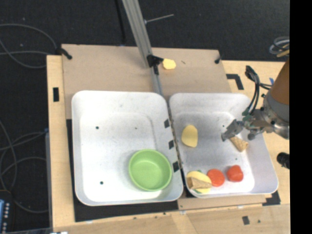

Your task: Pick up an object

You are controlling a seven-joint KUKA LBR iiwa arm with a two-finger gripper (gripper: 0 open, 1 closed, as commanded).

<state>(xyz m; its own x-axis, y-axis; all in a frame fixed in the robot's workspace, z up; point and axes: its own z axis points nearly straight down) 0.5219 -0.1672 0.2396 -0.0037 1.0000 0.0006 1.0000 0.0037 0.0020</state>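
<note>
We found a small tan piece point(239, 143) lying on the floor of the right bin point(209, 106), toward its right wall, directly at the tip of the tool point(235, 132). The piece touched or sat just under the tool's fingers, but we could not tell whether it lay between them, nor how wide they stood, since the dark fingers merged in the slanted view.

The tool hung low over that bin on the arm point(278, 106), which reached in from the right.

Elsewhere in the right bin we saw a yellow lemon-like object point(189, 136) near the left wall, well apart from the tool. Along the bin's near edge sat two red round things point(216, 177) point(235, 173) side by side, and just left of them a yellow-and-tan item point(199, 182) in the corner.

In the left bin point(97, 111) a green bowl point(149, 169) stood upright near the near right corner.

On the table point(107, 67) behind the bins a small yellow object point(169, 64) lay beside a metal post point(136, 23).
</note>
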